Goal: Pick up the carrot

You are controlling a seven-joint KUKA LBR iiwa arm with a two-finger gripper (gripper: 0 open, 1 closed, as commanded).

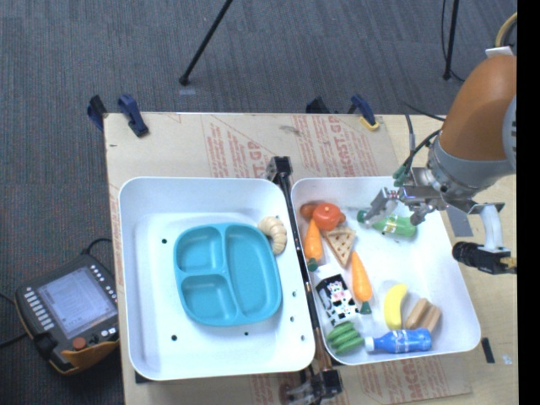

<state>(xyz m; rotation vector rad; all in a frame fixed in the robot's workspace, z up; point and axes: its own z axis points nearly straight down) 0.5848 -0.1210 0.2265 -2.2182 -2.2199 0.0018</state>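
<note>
A robotics lab: clamped bench (253,146), teach pendant (67,310) on carpet (tripod legs (211,32) behind).

You could make out red printed lettering on the cardboard sheet (253,142) under the bins, too blurred to read.

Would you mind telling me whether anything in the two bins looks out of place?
One thing: a croissant sits in the left bin, resting against the blue tray's upper right corner rather than in a compartment. The other food, both carrots included, lies in the right bin.
</note>
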